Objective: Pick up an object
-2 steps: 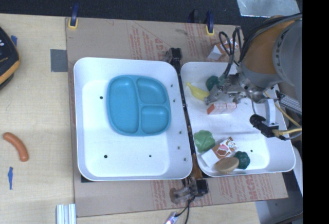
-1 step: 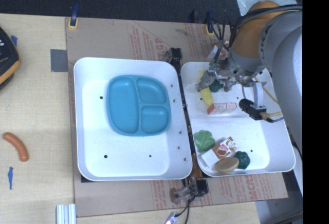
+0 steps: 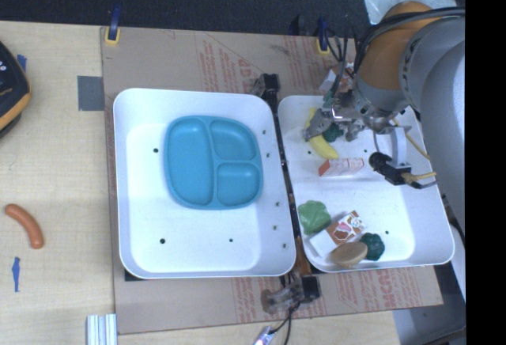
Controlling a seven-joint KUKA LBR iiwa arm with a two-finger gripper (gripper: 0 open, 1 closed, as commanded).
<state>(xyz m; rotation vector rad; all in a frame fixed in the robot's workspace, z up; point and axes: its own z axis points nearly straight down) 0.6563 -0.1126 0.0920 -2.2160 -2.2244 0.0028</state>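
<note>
My gripper reaches down into the far part of the right bin, just above a yellow banana-shaped toy. Whether anything sits between its fingers is hidden by the wrist. A red and white packet lies just in front of the banana. Near the bin's front edge lie a green leafy toy, a small red and white carton, a tan round piece and a dark green piece.
The left bin holds a blue sectioned plate. A toy sausage lies on the bench at far left. A black and orange device sits at the left edge. The arm's grey body covers the right bin's far right corner.
</note>
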